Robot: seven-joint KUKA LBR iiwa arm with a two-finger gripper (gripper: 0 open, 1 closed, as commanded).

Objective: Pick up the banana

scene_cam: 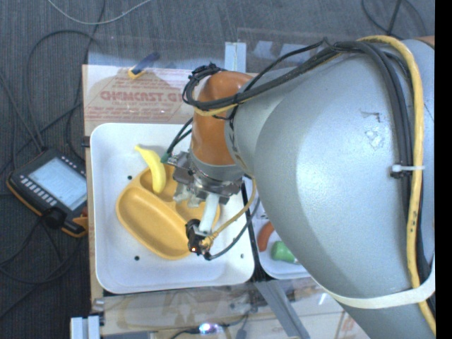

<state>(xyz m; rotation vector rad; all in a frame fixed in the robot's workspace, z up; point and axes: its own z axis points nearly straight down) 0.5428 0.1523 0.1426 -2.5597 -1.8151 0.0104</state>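
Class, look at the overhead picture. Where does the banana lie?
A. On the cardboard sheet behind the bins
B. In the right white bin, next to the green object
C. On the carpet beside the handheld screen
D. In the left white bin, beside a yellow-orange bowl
D: the banana lies in the left white bin, against the upper edge of the yellow-orange bowl, with the arm's wrist just to its right.

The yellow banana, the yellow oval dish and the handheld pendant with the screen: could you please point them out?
Yellow banana (pixel 154 167), camera view, mid-body.
Yellow oval dish (pixel 150 221), camera view, inner floor.
Handheld pendant with the screen (pixel 51 183), camera view, screen centre.
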